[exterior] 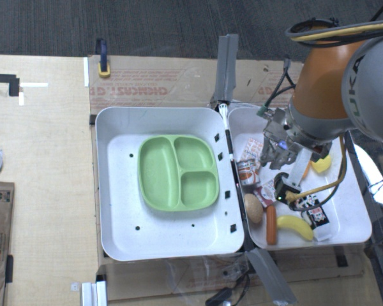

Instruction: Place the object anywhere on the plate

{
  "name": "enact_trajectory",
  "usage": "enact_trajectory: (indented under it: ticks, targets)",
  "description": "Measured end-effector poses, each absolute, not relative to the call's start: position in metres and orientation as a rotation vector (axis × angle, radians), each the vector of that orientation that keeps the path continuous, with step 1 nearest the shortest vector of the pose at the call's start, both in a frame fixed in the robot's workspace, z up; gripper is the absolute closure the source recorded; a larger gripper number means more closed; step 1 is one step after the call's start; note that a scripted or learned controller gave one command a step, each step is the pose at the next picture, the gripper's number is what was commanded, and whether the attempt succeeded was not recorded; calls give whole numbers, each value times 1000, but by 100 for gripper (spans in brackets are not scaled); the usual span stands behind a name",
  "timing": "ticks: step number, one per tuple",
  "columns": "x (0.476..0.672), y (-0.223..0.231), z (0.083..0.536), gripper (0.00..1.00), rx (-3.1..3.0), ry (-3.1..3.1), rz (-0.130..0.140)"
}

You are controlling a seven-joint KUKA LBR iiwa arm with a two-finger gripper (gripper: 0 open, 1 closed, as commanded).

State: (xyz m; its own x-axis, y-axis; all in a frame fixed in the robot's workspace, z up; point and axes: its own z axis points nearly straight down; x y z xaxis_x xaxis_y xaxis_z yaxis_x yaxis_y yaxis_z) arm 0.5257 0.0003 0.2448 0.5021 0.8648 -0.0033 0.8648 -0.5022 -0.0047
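Surface point(38, 171) of pale wood carries two shallow white bins side by side. Arm point(345, 75), grey with orange band, reaches in from the right over the right bin point(364, 225). Left bin point(115, 171) holds the green plate point(177, 172), three compartments, lying flat near its centre, nothing on it. Right bin holds the loose objects: a banana point(295, 227) near the front edge, a red sausage-shaped piece point(270, 229) just beside it, a brown egg-shaped piece point(253, 207) against the left wall, a yellow piece point(322, 164) further back, and small packets point(250, 150). Gripper point(282, 153) hangs over the packets; jaws: state cannot be made out from this angle.
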Motion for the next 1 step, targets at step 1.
enact_trajectory:
  ticks: [1]
  targets:
    - [572, 60, 214, 100, -2623, -1729, 7]
